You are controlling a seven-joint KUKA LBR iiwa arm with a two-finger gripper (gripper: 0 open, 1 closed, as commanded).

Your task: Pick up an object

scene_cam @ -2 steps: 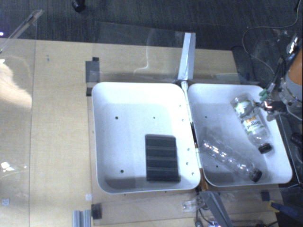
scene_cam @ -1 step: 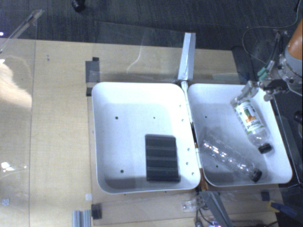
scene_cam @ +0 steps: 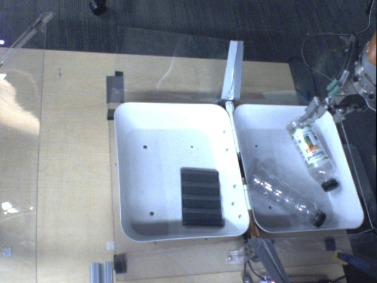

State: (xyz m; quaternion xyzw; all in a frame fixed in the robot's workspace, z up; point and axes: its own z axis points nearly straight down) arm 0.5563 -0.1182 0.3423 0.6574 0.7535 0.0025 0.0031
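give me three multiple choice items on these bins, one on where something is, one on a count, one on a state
1. Where does the black ridged block lie?
A. in the left bin
B. in the right bin
C. on the bench outside both bins

2. How many clear plastic bottles are in the right bin?
A. one
B. two
C. four

3. How are the bottles resting?
A. standing upright
B. lying on their sides
C. stacked in the left bin

Answers: 1 A, the block sits on the floor of the left bin. 2 B, a labelled bottle and a bare bottle show there. 3 B, both stretch along the bin floor, their dark caps toward the near right corner.
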